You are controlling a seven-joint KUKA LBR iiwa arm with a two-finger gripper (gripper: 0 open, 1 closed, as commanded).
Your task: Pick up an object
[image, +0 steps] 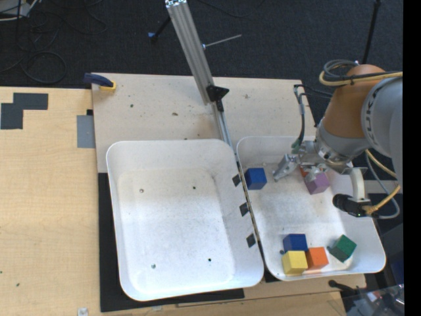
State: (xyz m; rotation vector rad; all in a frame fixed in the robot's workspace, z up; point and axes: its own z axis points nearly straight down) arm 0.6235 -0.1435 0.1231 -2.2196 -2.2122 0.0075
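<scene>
From the overhead camera, two white bins sat side by side: the left bin [171, 216] and the right bin [276, 209]. The right one carried six blocks: one blue block [255, 178] near its left wall, one purple block [318, 183] under the wrist, and a cluster of four at the near edge: a second blue block [295, 243], one yellow block [295, 262], one orange block [317, 257], one green block [343, 247]. The gripper [299, 168] hung over the right bin, between the first blue block and the purple one; whether it was open or closed could not be told.
</scene>
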